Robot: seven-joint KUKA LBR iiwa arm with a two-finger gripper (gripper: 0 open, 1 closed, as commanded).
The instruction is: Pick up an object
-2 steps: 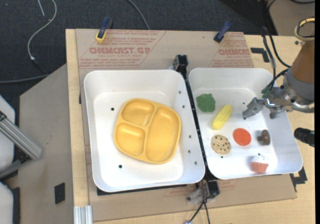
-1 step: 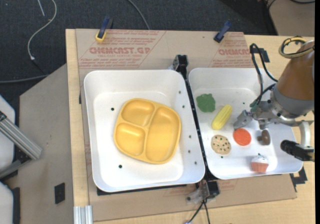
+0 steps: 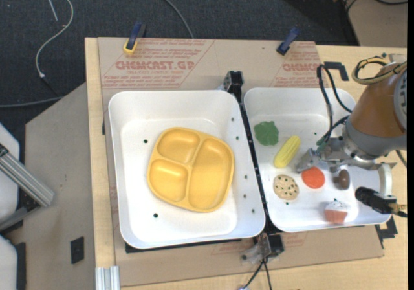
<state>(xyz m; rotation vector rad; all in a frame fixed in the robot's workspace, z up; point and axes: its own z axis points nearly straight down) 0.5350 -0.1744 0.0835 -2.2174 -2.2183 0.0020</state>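
Camera view: arm (image 3: 381, 114) hides fingers (image 3: 321, 160) above the tomato (image 3: 314, 178)

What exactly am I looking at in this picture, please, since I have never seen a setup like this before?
This is one camera fixed above a bench, looking down at a slant. The grey and orange machine on the right is a robot arm; its gripper is low in the right bin, among toy foods: a green broccoli, a yellow corn cob, a cookie, an orange-red round piece, a brown piece and a cupcake. The left bin holds a yellow divided plate. I cannot see anything held.
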